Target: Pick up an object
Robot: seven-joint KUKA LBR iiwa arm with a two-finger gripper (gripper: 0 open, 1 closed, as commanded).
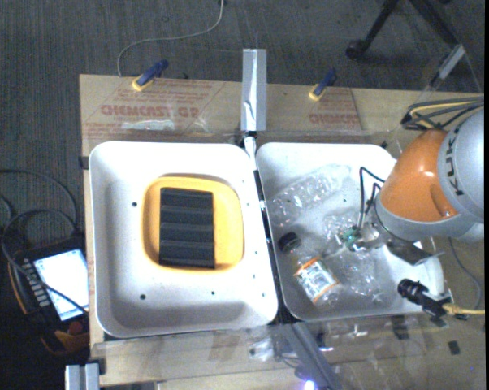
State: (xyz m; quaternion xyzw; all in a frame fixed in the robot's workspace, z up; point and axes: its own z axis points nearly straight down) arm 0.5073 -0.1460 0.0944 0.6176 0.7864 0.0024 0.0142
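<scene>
Gripper (pixel 355 236) closure: cannot tell; tip low among clear wrappings. Small labelled bottle (pixel 313 277): lies on its side, lower middle of right bin (pixel 326 147), black cap (pixel 287 240) toward the divider, near the gripper. Likely light, rigid, smooth, apt to roll; best taken across the labelled body. Crumpled clear plastic (pixel 309 189): around and behind; probably thin, springy, slippery. Left bin (pixel 106 242): yellow tray (pixel 151 218) with black block (pixel 186 227), well apart.

You're looking down on a brown surface (pixel 220 108) carrying two white bins side by side: the left bin (pixel 106 218) and the right bin (pixel 269 173), rims touching. Two blue-and-yellow clamps (pixel 149 75) grip its far edge, with a metal bar (pixel 253 88) upright between them
</scene>
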